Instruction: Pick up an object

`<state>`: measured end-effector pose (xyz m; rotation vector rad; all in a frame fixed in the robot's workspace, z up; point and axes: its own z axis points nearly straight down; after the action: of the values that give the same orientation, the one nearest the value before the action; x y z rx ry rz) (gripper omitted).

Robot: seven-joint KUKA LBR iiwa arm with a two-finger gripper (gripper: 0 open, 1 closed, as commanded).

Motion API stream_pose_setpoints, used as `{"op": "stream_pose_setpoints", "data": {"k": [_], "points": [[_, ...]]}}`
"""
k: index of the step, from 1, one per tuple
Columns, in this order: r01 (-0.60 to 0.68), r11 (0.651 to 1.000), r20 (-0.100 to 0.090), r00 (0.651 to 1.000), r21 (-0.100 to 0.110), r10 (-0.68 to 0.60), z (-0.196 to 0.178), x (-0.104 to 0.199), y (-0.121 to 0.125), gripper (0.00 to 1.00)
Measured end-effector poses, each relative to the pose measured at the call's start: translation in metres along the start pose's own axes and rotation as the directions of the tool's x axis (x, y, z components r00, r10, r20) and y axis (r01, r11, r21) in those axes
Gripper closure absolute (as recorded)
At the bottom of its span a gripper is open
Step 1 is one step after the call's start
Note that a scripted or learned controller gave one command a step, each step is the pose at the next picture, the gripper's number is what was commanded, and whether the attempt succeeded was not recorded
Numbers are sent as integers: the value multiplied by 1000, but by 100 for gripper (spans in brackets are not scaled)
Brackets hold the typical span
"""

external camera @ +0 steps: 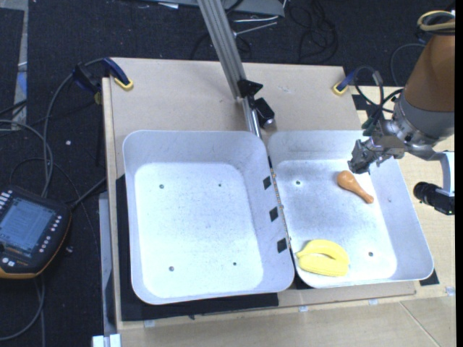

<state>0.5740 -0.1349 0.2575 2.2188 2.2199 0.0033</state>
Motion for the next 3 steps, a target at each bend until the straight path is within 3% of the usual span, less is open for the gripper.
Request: {"op": "stream_pose_setpoints", "data": {"k": [3], "points": [[5, 1000, -2, 1000, 4, -5, 21, 170, -14, 100]]}}
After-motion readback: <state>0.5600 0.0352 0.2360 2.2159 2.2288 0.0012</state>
